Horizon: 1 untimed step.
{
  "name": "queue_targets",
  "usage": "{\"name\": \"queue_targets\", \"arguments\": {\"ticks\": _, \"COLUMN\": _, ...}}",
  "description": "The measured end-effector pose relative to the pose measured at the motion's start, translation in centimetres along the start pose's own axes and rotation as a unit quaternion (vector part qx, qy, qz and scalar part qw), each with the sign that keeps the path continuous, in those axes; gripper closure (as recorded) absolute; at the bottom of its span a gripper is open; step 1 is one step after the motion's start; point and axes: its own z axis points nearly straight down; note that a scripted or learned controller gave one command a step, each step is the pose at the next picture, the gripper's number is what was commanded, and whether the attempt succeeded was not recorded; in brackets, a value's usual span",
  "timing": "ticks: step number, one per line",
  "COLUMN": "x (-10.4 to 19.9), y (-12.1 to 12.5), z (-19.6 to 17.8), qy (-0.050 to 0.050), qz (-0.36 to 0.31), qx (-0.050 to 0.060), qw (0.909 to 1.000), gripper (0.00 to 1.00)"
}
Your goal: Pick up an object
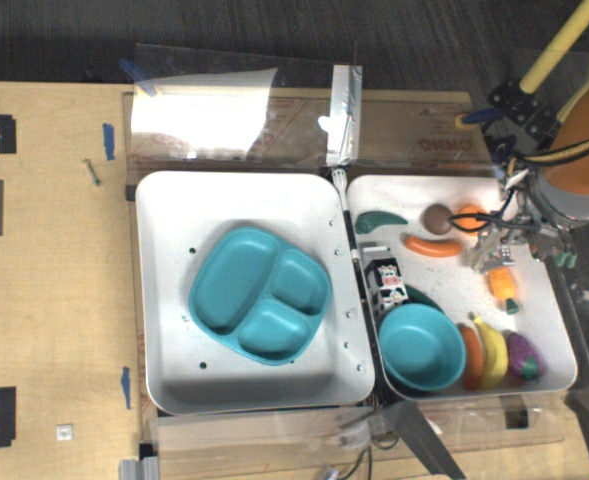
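From where I stand, the bench (44, 268) carries 2 shallow white bins side by side. The left bin (164, 208) holds just 1 thing — a teal divided plate (260, 293) with 3 compartments, lying flat and turned at a slant near the middle. The right bin (564, 368) is crowded. Along its far side lie a dark teal piece (379, 221), a brownish round object (436, 218) and an orange carrot-shaped piece (432, 247), the round one just beside the carrot's far edge. Near the dividing wall sits a small black-and-white box (385, 278), and just in front of it a teal bowl (420, 345) stands upright, open side up. To the bowl's right, 3 toy fruits crowd together at the near edge: an orange slice-like piece (473, 353) touching the bowl, a yellow banana (492, 351) beside it, and a purple piece (523, 356) at the end. A small orange object with a green tip (503, 286) lies on its own between the fruits and the arm. The grey arm (574, 183) comes in from the right with its orange band showing, and the gripper (494, 248) hangs low over the far right part of the right bin, near the carrot-shaped piece and the small orange object; cables and metal parts crowd it, and I cannot tell how it is set or whether it has anything.
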Motion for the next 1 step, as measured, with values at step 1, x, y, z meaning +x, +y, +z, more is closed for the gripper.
{"name": "queue_targets", "arguments": {"ticks": 1, "x": 0.06, "y": 0.04, "z": 0.11, "qy": 0.001, "qz": 0.0, "qx": 0.0, "qw": 1.0, "gripper": 0.0}}
